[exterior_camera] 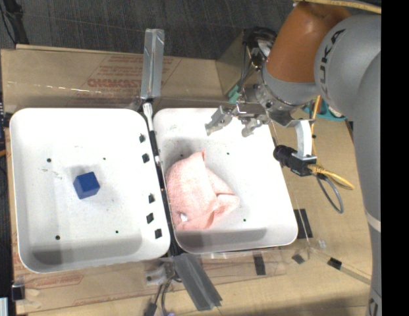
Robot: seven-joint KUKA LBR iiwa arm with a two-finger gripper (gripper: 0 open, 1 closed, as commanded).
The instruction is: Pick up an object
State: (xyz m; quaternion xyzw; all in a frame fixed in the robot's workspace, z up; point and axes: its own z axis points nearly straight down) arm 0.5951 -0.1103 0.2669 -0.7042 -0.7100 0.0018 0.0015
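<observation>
Gripper sits in the upper middle of the frame, over the top edge of the right bin; its two fingers are spread apart with nothing between them, so it's released and carrying nothing. One finger points down-left and the other sits just to its right, both above bare white bin floor. The arm comes in from the upper right, grey with that orange band above the wrist; a small black part with a yellow cable hangs just below it, off the bin's right edge. Candidates for picking: a pink cloth lies crumpled in the right bin, lower-left part of it, pressed up near the divider between the bins — it's below and left of the fingers, not touching them; a blue cube sits alone in the left bin, left of centre in the frame, well apart from the gripper. Both bins rest on a cardboard sheet that shows along the top; dark floor beyond that — pretty plain setup.
</observation>
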